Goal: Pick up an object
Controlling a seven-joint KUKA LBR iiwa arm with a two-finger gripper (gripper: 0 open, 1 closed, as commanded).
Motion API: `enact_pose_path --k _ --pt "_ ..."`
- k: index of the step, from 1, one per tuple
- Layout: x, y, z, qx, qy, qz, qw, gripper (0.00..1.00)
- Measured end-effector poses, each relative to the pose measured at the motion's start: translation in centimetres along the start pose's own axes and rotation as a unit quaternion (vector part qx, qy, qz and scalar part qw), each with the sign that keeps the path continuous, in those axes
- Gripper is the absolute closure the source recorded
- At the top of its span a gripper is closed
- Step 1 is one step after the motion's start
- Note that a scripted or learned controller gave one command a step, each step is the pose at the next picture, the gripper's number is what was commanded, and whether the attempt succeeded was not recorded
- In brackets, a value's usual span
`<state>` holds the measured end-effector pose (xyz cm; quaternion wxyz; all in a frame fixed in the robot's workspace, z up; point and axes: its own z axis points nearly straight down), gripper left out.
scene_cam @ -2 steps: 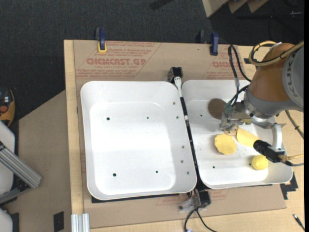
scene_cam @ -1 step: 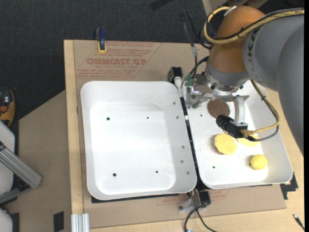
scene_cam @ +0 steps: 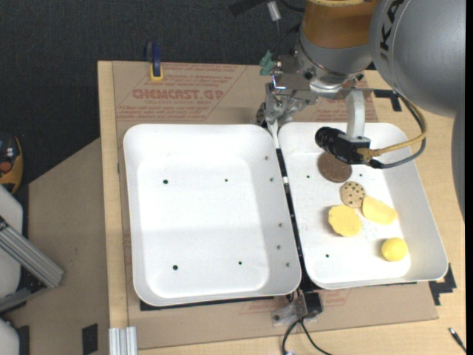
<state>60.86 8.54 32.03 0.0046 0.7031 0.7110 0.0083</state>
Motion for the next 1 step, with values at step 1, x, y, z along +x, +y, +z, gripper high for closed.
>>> enact_pose_path --k 1 --pt "-7.94 -1.52 -3.33 0.005 -0.004 0.009 0.9999 1.0"
